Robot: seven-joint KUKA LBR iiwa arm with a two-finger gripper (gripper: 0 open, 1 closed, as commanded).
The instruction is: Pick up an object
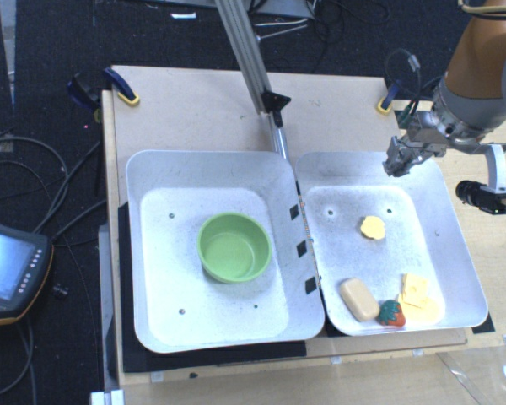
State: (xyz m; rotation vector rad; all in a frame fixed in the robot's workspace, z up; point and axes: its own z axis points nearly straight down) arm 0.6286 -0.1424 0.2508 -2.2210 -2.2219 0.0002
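Observation:
My gripper (398,165) hangs over the far right rim of the right bin (455,226), below the orange-banded wrist. Nothing shows between its dark fingers. Inside that bin lie a small round yellow piece (373,228) in the middle, a tan oblong bun (359,299) near the front, a red strawberry-like item with a green top (391,313) beside it, and a pale yellow wedge of cheese (420,297) at the front right. The gripper is well above and behind the yellow round piece, apart from all of them.
The left bin (152,226) holds a green bowl (234,247). A slanted metal pole (249,53) runs from the top down to the seam between the bins. Clamps sit at the bench's far corners (122,87). A tablet (8,268) lies off the bench at left.

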